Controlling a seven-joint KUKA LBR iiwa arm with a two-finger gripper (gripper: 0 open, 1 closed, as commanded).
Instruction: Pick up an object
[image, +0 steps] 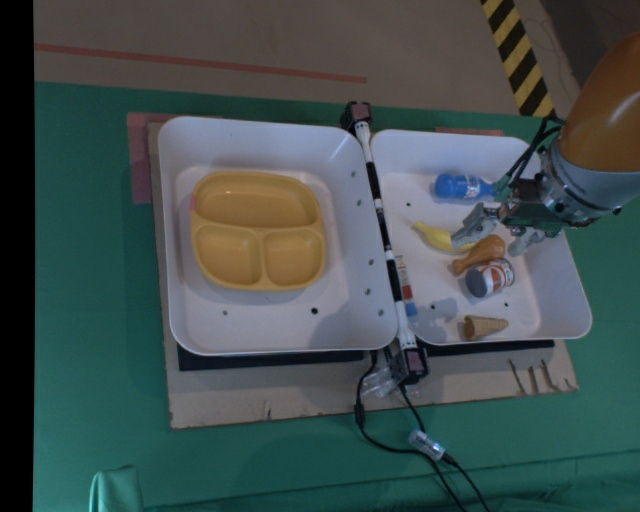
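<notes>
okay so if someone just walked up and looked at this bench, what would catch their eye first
Probably the yellow divided plate, alone in the left bin. Next, the grey and orange arm reaching in from the right, its gripper hanging over a cluster of small things in the right bin: a blue bottle, a banana, a drumstick, a can and an ice cream cone.

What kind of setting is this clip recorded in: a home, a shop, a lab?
Most likely a robotics lab or test cell: two white bins on a green-covered bench, toy items such as a banana, and yellow-black hazard tape on the floor.
</notes>
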